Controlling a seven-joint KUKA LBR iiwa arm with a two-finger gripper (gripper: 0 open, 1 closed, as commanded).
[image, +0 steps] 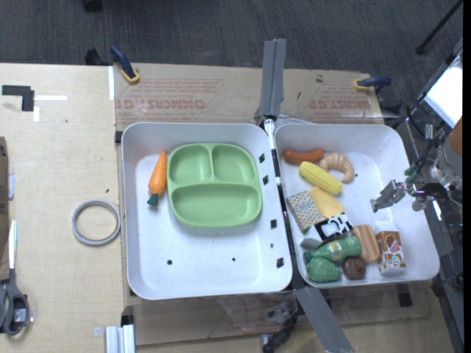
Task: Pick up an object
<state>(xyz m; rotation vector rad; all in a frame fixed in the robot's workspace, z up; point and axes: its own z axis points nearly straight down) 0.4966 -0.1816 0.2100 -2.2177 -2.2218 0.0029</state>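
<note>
Currently: hand over the right bin's right side, nothing between its fingers, though whether they are spread I cannot tell. Candidates (toy food crowded at the bin's middle and front): corn cob, croissant, sausage. Best to descend on the corn cob, which has some bare floor around it, straddling its short axis.

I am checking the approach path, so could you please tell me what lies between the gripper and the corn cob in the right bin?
In the camera view, only bare white bin floor separates the gripper from the corn cob; the croissant sits just above that line.

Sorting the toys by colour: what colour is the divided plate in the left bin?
Light green. The three-compartment plastic plate shows best in the overhead camera view.
</note>
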